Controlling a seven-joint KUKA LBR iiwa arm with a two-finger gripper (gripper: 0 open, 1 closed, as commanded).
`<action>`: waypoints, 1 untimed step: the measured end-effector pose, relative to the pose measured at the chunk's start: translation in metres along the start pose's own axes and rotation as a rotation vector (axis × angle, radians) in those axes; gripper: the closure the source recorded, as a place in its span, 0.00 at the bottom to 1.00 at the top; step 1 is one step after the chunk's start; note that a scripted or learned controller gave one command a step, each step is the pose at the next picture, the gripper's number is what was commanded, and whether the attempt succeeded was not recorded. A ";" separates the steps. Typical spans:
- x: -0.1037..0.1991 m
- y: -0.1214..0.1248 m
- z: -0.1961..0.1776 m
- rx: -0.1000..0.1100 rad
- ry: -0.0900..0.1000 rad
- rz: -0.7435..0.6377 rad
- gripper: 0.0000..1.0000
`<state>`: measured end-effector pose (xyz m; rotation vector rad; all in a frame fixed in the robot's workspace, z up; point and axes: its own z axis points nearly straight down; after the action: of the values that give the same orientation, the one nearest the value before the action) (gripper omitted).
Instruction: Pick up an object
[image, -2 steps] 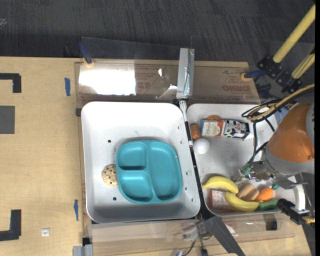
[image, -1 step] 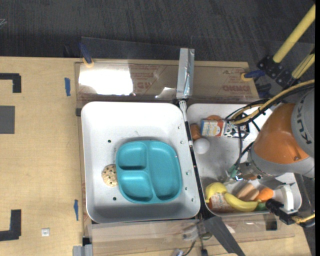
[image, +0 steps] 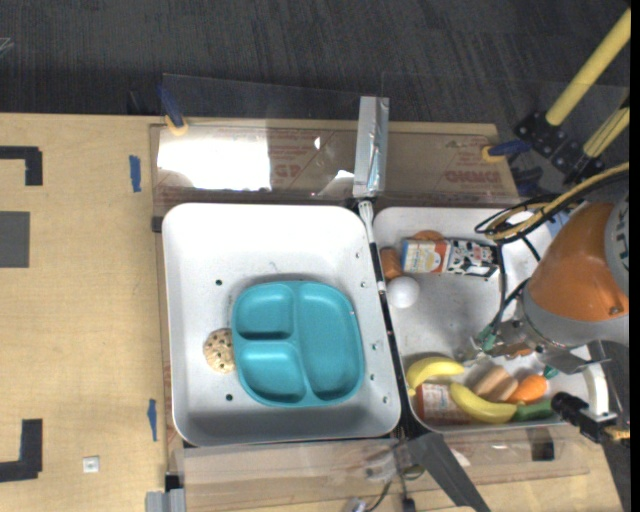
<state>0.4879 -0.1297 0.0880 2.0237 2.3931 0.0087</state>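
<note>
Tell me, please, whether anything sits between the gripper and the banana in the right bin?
Nothing visible does. The gripper hangs over the right bin, just above the cluster where the banana lies. A hot dog bun and a carrot crowd the banana's right side, touching it.

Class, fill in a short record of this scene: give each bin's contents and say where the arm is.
left bin: teal tray, cookie beside it
right bin: carton, white ball, banana, carrot, other small items
arm: over right bin, reaching in from the right
gripper: low, just above the banana and carrot
</note>
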 end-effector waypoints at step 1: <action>-0.055 0.102 -0.005 0.005 0.001 -0.140 1.00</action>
<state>0.5979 -0.1665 0.0939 1.8534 2.5316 0.0024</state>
